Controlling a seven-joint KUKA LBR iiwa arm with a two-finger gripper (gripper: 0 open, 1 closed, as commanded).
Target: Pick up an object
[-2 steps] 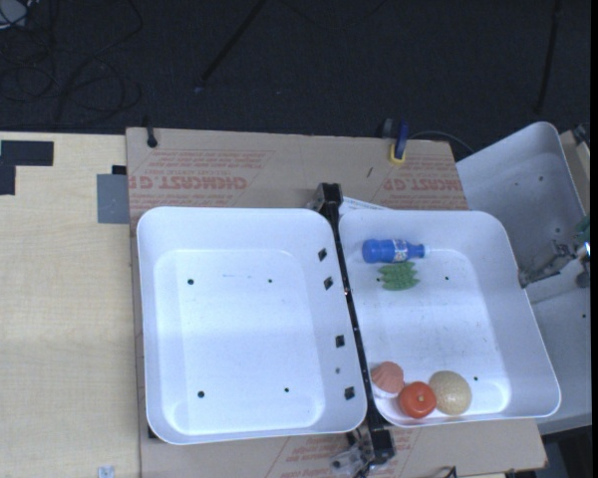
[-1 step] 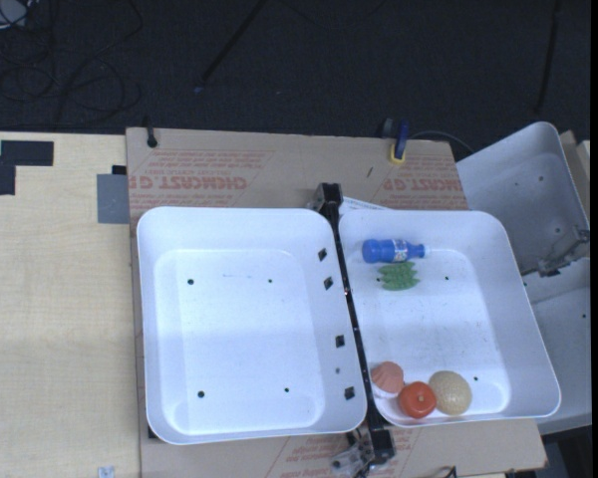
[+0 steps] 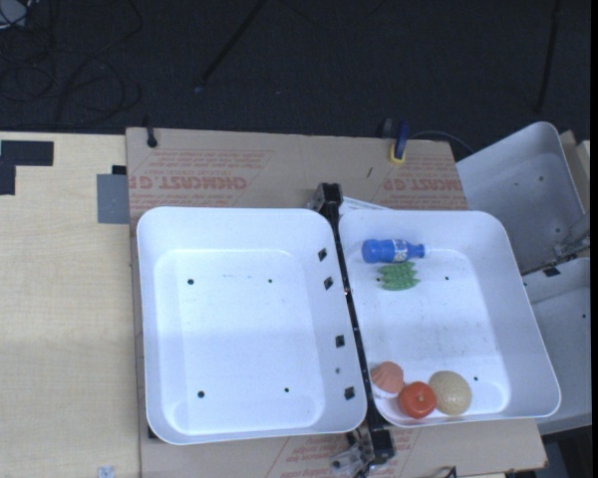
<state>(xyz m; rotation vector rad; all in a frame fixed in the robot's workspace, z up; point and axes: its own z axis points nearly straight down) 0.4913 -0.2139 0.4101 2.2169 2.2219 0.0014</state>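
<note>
White plastic made up the two shallow bins that sat side by side on the brown cardboard sheet point(image 3: 279, 167) covering the worktop point(image 3: 50, 297). The left bin point(image 3: 169, 237) took the side toward the worktop's left edge, and the right bin point(image 3: 513, 267) lay against it, the two touching along a dark middle seam with small clips. At the right edge of the worktop stood a pale grey angled panel point(image 3: 528, 177).

Inside the right bin, near its far edge and close to the seam, a blue bottle point(image 3: 391, 250) lay on its side with its white cap pointing right. Just in front of it, nearly touching, rested a small green toy point(image 3: 400, 277). In the near corner by the seam three round things clustered together: a beige ball point(image 3: 450, 391) farthest right, a red ball point(image 3: 417, 399) touching it, and a pinkish shell-like piece point(image 3: 387, 375) just beside the red one.

No relation between these things and the tool could be told, and whether the tool stood apart or together could not be told.
</note>
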